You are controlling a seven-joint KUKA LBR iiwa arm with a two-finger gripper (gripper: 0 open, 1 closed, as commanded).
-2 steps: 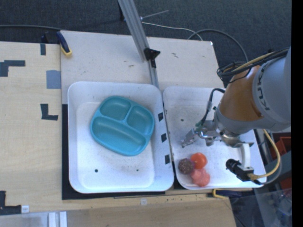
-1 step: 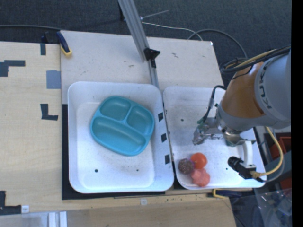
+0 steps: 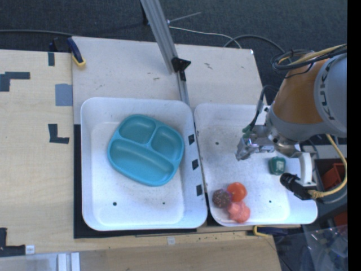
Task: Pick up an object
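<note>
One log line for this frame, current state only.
grey arm's gripper: over right white bin, holding nothing visible | red, pink, dark round items: clustered at near edge | blue divided plate: left bin

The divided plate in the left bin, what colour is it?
The divided plate is light blue, a turquoise shade, clear in the camera view.

A dark carpet (image 3: 237,7) covers the floor along the top, with thin cables (image 3: 225,38) trailing over it. A pale wooden bench (image 3: 34,151) fills the left side, marked with grey tape patches (image 3: 63,94). A white board (image 3: 130,72) lies on the bench, with a yellow and blue clamp (image 3: 76,53) at its upper left corner. A grey metal rail (image 3: 161,33) slants down from the top onto the board. The light is even and bright.
</note>
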